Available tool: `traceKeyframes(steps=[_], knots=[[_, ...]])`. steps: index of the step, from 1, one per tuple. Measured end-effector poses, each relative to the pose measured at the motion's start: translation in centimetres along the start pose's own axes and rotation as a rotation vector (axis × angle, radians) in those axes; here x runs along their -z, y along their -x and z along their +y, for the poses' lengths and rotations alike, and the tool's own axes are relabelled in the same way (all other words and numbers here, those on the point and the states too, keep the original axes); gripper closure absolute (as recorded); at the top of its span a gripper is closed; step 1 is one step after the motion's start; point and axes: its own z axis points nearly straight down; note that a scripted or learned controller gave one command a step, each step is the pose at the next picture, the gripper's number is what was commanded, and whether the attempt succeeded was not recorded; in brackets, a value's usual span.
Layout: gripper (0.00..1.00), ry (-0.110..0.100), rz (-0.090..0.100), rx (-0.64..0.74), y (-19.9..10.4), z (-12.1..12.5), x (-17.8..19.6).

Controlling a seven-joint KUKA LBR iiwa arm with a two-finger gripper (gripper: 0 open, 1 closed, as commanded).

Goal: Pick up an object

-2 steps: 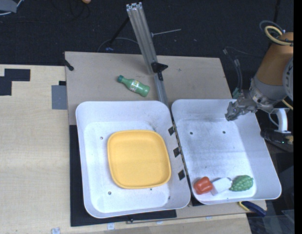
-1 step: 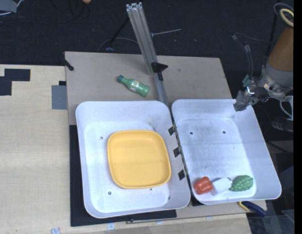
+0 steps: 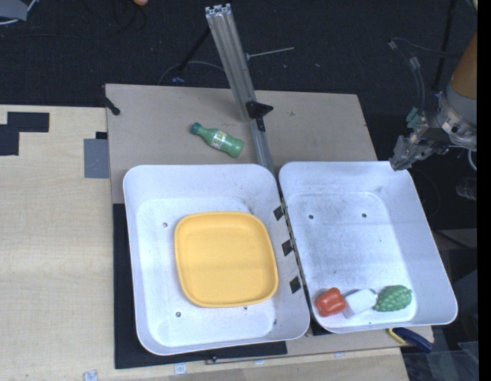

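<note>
Two white bins (image 3: 364, 182), green bottle (image 3: 217, 139) label unreadable, fingers (image 3: 401, 159) state unclear

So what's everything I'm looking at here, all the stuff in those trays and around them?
left bin: 1, white, left half of the bench
right bin: 1, white, beside the left bin on its right
plate: 1, yellow, square with rounded corners, lying flat in the left bin
red object: 1, red, near front edge of the right bin
white object: 1, white, between the red and green ones
green object: 1, green and bumpy, front right corner of the right bin
bottle: 1, green, lying on the board behind the left bin
metal rail: 1, silver, slanting up from between the bins
gripper: 1, grey, above the right bin's far right corner
</note>
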Motion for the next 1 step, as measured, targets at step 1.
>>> traceKeyframes(steps=[1], knots=[[1.0,-0.004,0.002,0.004,-5.45,0.71,-0.97]])
